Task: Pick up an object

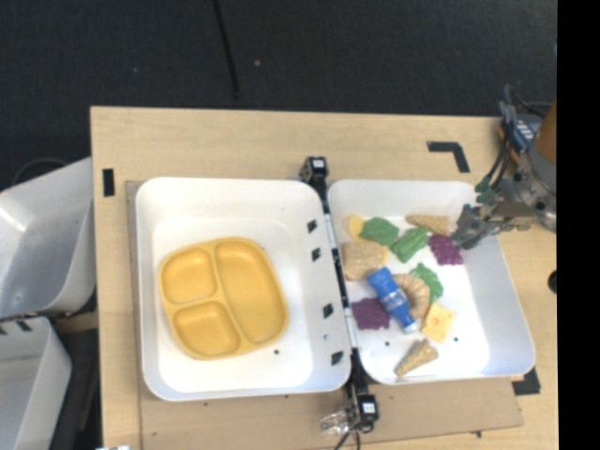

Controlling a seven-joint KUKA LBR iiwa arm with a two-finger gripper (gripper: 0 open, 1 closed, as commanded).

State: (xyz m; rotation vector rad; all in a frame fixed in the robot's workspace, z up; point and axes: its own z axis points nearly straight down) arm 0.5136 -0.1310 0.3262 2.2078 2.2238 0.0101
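The right bin (502, 331) holds a heap of toy food. In it are a blue bottle (392, 298), green pieces (410, 244), a purple bunch of grapes (446, 250), a second purple bunch (371, 314), a yellow cheese wedge (438, 323), a tan cone (415, 356) and a beige bread piece (362, 259). My gripper (469, 225) hangs low over the bin's upper right part, just up and right of the first purple grapes. A tan pastry (429, 222) lies to its left. Nothing shows as held.
The left bin (150, 364) holds a yellow divided plate (222, 295). A black-clipped divider (330, 270) runs between the two bins. The wooden bench (234, 143) surrounds both bins. The arm's wrist and cables (520, 157) stand at the right edge.
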